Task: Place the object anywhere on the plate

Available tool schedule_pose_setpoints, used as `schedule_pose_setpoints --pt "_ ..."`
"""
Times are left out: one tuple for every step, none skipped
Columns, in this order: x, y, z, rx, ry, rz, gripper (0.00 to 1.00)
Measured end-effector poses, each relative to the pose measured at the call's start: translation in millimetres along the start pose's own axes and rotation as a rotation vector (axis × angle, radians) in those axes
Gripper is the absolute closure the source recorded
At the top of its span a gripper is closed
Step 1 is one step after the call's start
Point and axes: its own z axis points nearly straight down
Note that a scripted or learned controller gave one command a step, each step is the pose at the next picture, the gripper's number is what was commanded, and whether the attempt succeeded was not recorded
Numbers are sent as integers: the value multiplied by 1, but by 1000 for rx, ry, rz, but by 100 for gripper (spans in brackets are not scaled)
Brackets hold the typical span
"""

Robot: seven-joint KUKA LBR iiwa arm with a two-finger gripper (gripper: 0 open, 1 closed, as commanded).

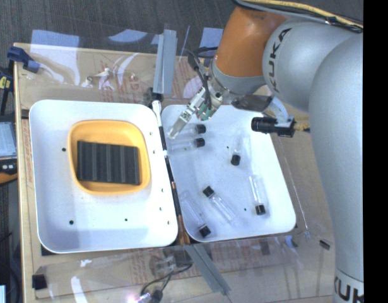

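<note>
A yellow plate point(86, 130) lies in the left white bin point(55, 219), and a dark ribbed block point(110, 163) rests in its middle. Several clear vials with black caps lie scattered in the right bin point(279, 169), among them one vial point(217, 202) near the centre and another vial point(256, 194) to the right. My gripper point(178, 126) hangs low over the right bin's upper left corner, close to the wall between the bins. Two black-capped vials point(199, 136) lie just right of its tip. Whether anything sits in the gripper is not visible.
The grey arm with its orange band point(250, 36) crosses the right bin's top right. A black cylinder point(269, 125) sticks out from the wrist. A metal rail point(163, 59) stands behind the bins, and loose cables point(159, 276) lie along the bench's front edge.
</note>
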Motion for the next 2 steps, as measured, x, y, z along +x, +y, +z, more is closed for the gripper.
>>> schedule_pose_setpoints --pt "22 36 20 3 4 -76 0" --pt "17 33 -18 1 1 -109 0"
